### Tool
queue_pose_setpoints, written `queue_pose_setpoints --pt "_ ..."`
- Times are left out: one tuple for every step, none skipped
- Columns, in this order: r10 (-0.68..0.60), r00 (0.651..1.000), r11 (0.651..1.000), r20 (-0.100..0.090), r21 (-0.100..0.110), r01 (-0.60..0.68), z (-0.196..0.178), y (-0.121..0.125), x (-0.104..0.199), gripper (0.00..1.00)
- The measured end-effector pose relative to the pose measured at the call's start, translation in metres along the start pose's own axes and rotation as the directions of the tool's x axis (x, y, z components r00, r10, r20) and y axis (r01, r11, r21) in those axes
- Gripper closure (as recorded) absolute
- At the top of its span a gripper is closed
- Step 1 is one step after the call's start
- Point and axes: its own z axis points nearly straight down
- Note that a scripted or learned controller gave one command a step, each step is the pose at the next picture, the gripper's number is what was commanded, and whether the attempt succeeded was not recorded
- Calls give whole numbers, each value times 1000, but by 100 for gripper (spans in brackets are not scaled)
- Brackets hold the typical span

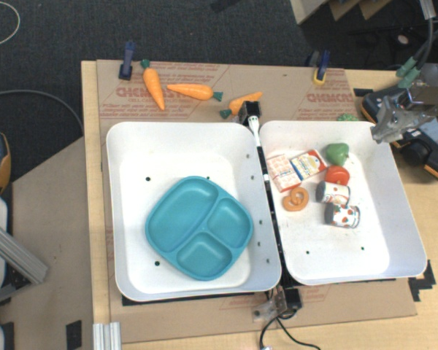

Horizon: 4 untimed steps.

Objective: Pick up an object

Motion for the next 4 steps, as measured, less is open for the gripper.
queue_pose_setpoints --pt "-1 1000 1000 1 -3 1 -10 1 0 100" --pt "-2 1000 1000 2 -7 2 -21 2 0 100" --pt "-2 1000 1000 3 -10 2 -32 3 0 100" --pt "-3 1000 1000 4 -14 3 -42 3 0 100"
